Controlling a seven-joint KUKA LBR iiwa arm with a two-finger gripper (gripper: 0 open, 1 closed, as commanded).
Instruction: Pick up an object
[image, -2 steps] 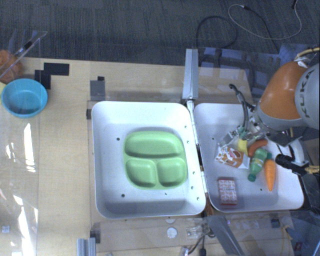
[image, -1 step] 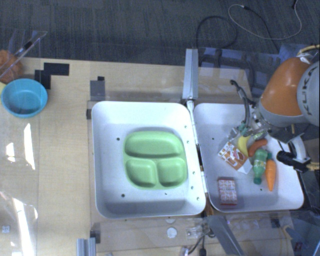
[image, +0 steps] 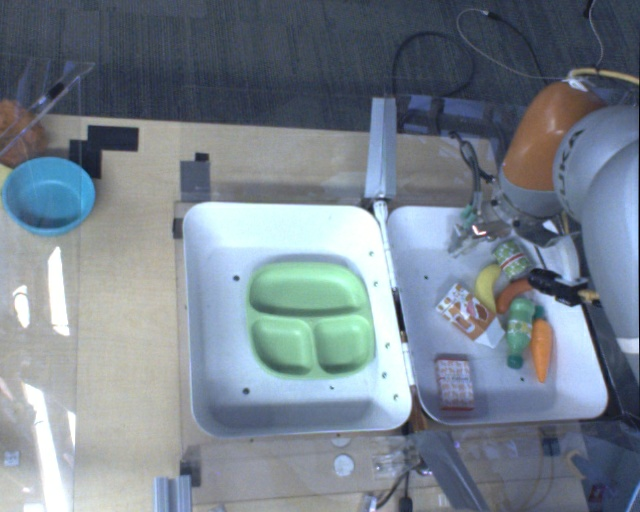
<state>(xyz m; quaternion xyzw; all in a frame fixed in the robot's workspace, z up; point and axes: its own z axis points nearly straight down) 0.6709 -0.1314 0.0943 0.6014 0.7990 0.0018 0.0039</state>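
Note:
The right bin (image: 430, 250) holds a cluster of small items: a patterned snack packet (image: 466, 310), a yellow fruit (image: 487, 285), a small labelled can (image: 512, 258), a red piece (image: 515, 293), a green bottle (image: 519, 332), an orange carrot (image: 541, 350) and a brown box (image: 454, 383). My gripper (image: 476, 226) hangs low over the bin's far part, just up-left of the can and the yellow fruit. Nothing can be seen held in it. The arm's orange band (image: 545, 130) rises behind it.
The left bin (image: 215, 300) carries a green three-compartment tray (image: 310, 318). A metal divider post (image: 381, 150) stands between the bins at the back. A blue bowl (image: 48, 195) sits on the bench far left. Cables trail behind the right bin.

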